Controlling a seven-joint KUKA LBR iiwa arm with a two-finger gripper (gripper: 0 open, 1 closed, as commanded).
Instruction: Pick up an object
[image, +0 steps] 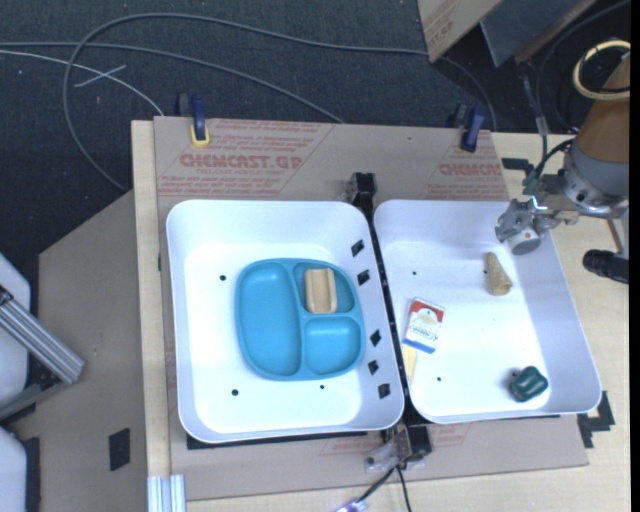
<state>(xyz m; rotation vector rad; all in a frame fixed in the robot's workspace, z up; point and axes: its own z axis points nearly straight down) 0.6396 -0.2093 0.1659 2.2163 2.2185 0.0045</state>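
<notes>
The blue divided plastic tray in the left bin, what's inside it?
The blue divided plastic tray holds one tan wooden block, lying in its upper right compartment. The large left compartment and the lower right one show bare blue plastic. Whatever is under the block is covered.

Right bin (560, 300) has three loose objects, well apart. Tan wedge-shaped block (497, 273), lying flat in the upper part. Small card or box (423, 326), white with red top and blue bottom edge, flat near the bin's left wall. Dark green lump (528, 383), front right corner, possibly a small toy, too small to tell. Left bin (200, 300): blue divided plate (290, 320), flat, centred. Tan wooden block (320, 290) lies in its upper-right compartment.
</notes>
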